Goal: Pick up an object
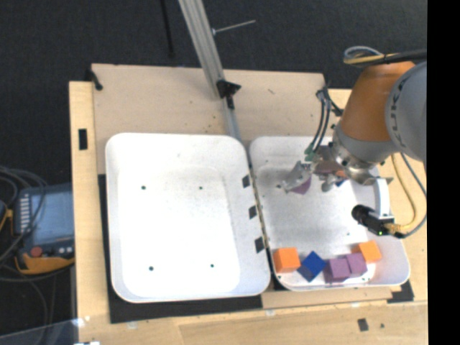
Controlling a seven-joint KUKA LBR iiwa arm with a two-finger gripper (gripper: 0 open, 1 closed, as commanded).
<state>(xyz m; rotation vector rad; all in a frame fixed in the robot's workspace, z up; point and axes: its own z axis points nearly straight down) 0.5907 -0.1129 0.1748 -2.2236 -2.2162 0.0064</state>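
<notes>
My gripper (312, 180) hangs over the upper middle of the right bin (325, 221), reaching in from the right. A small purple object (303, 187) shows right at its left tip, partly covered by it. Whether that object is held or lies on the bin floor is unclear. Along the bin's near edge lie an orange block (287, 259), a blue block (313, 265), two purple blocks (338, 269) (356, 264) and another orange block (370, 251).
The left bin (180, 214) sits beside the right one, its rim touching it along the middle. A slanted metal pole (205, 42) rises behind the bins. Cables (406, 207) hang off the arm's wrist at the right.
</notes>
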